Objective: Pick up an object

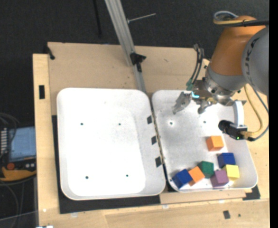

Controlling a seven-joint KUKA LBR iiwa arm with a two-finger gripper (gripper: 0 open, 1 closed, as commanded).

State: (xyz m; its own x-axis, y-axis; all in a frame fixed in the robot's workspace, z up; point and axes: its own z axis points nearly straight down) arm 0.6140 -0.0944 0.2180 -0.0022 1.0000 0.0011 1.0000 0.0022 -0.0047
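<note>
- The gripper (192, 103) hangs over the far end of the right bin (177, 141), near its top rim, with its two fingers spread apart and nothing between them.
- No block is lifted, so by my reading the pick is not yet done; the whole grasp is left to do.
- The candidates all lie in the near half of the right bin, well apart from the gripper.
- An orange block (215, 143) sits alone, closest to the gripper of all the pieces, with bare bin floor around it.
- Nearer the front rim a cluster lies packed: a blue block (182, 178), touching a second orange block (196, 175), a green block (207, 168), a purple block (219, 177), a yellow block (232, 171) and another blue block (227, 159).
- The left bin (103, 141) holds no blocks.
- Judged from this layout, the lone orange block looks the easiest target, since the clustered pieces leave little room for fingers to slip beside them.
- What is left: travel toward the near half, descend, close on one block, lift it clear.
</note>
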